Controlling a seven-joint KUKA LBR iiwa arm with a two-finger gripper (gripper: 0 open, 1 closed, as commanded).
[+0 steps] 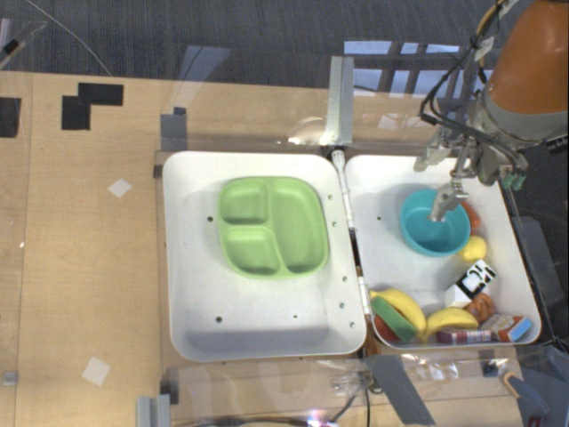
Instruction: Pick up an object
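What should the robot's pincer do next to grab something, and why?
Probably go a little lower, straight down onto the blue bowl. The pincer hangs right over that bowl in the right bin, with nothing visible between its fingers. The bowl is the nearest thing, while the bananas and other toys lie farther off at the bin's near end.
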